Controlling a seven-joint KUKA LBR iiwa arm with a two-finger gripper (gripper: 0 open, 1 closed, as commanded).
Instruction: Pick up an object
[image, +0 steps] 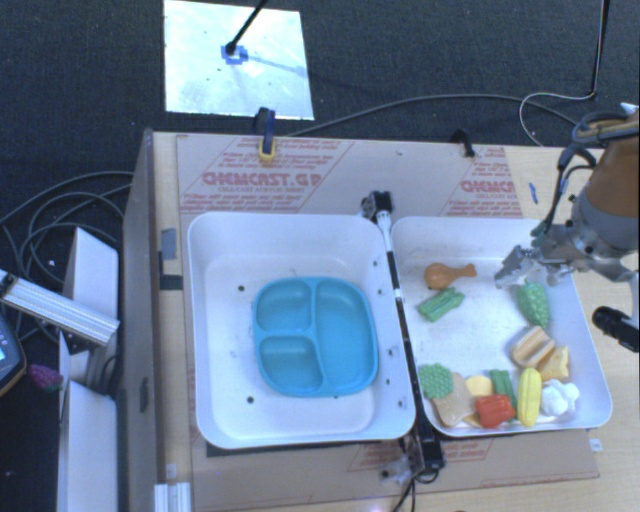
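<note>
The tool (530, 266) is seen above the green corn cob (534, 304) in the right bin (600, 385); its clench cannot be told. A centred, vertical descent is advised.

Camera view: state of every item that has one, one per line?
Blue divided plate: flat in left bin, compartments bare.
Chicken drumstick: lying loose in right bin.
End effector: above right bin, over the green corn cob; nothing seen held.
Toy foods at the bin's near edge: piled, touching.
</note>
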